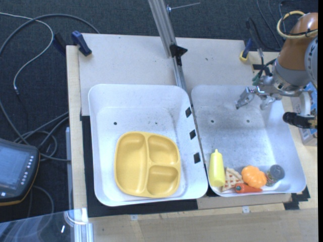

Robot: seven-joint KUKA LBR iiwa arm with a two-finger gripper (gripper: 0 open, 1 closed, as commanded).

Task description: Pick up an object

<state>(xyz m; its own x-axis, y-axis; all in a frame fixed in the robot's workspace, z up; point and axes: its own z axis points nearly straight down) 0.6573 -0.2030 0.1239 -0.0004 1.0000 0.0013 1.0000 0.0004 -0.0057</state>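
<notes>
Camera view, looking down at a slant on a pale table [126,59] that carries two shallow white bins side by side. The left bin [101,105] holds a yellow divided plate [148,164] with three compartments, lying flat in the bin's near half. The right bin [282,155] holds a cluster of small items along its near edge: a yellow squeeze bottle [217,168] at the left of the row, lying with its nozzle pointing far; just right of it a waffle-patterned toy piece [232,178]; then an orange pumpkin-like toy [253,176] with a small red-orange item [244,188] touching its near side; and a grey round can [275,173] at the right end. These items lie close together, several touching. The grey arm with its orange band [298,39] enters from the right, and the tool [257,98] hangs over the far part of the right bin, well apart from the row of items. Its two fingers stand spread apart, with nothing between them. A slanted metal pole [164,19] rises from the far side between the bins, blue clamps [81,42] sit at the table's far corners, and cables [30,44] trail over the dark floor at left beside a handheld control pendant [15,170].
</notes>
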